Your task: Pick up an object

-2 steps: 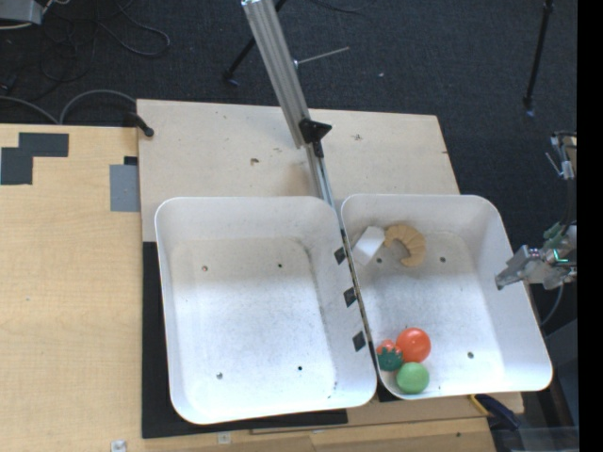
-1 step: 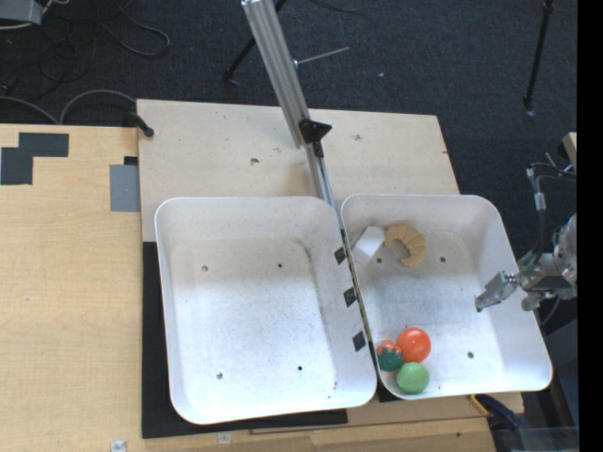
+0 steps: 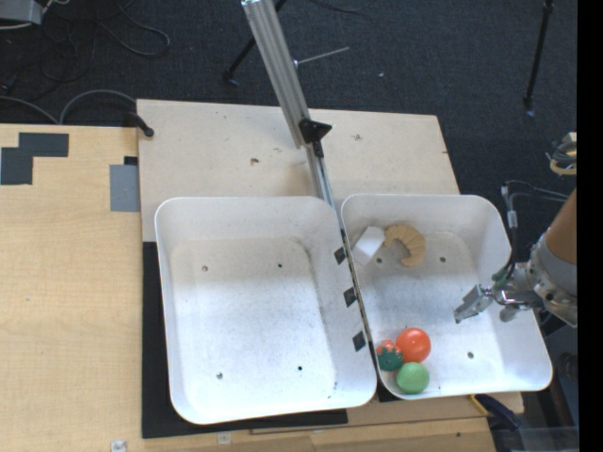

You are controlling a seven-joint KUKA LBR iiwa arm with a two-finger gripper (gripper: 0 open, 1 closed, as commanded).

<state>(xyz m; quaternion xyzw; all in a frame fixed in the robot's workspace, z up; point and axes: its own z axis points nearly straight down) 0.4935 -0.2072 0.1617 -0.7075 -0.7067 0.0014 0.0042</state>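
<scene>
The right bin (image 3: pixel 490 217) holds a white block (image 3: pixel 368 244) and a tan curved piece (image 3: pixel 408 244) near its back left. At its front left lie a red ball (image 3: pixel 413 344), a green ball (image 3: pixel 412 377) and a small red and green item (image 3: pixel 387 355). My gripper (image 3: pixel 488 309) hangs over the right side of this bin, open, with nothing between its fingers. It is well to the right of the balls and in front of the tan piece.
The left bin (image 3: pixel 188 224) sits beside the right one, with a divider with black clips (image 3: pixel 347 295) between them. A slanted aluminium post (image 3: pixel 283 73) rises behind the bins. Wooden boards surround the bins.
</scene>
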